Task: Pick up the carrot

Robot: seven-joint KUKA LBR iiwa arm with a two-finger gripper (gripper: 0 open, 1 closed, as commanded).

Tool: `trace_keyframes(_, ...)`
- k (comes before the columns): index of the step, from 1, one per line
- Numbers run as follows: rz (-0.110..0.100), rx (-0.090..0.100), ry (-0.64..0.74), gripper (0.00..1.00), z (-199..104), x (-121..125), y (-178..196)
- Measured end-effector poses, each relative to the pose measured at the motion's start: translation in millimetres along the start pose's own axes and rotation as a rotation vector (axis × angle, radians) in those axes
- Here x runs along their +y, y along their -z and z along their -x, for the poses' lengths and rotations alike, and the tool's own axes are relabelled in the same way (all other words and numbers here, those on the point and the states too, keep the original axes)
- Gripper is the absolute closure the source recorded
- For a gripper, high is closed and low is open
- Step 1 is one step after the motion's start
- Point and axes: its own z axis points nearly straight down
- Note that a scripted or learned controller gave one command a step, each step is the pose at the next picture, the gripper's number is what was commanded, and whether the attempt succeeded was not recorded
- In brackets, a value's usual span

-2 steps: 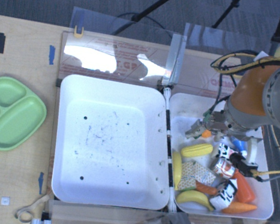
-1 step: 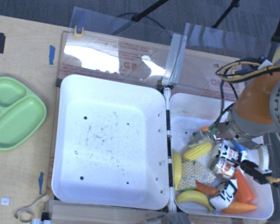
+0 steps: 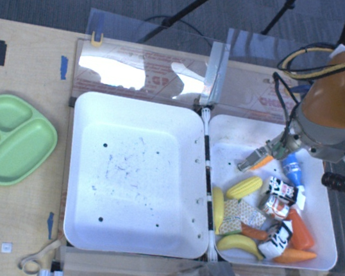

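Note:
My gripper [image 3: 254, 163] hangs over the upper left part of the right bin [image 3: 331, 221], reaching in from the grey and orange arm at the right. A small orange carrot [image 3: 263, 160] shows between its fingers, which are shut on it. The carrot's far end is hidden by the wrist. It sits just above the bin floor, up and to the left of the pile of toys.
The right bin holds a corn cob [image 3: 244, 187], a banana [image 3: 237, 243], a blue bottle [image 3: 292, 170], black-and-white packets [image 3: 280, 195] and red-orange pieces [image 3: 300, 239]. The left bin [image 3: 133, 173] adjoins it. A green divided plate [image 3: 7, 138] lies far left.

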Motion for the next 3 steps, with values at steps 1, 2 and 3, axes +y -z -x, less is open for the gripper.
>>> trace_keyframes(1,0.000,0.000,0.067,0.00,45,-22,-77)
trace_keyframes(2,0.000,0.000,-0.337,0.00,1,21,-77)
trace_keyframes(3,-0.008,0.003,-0.184,0.00,32,45,-79)
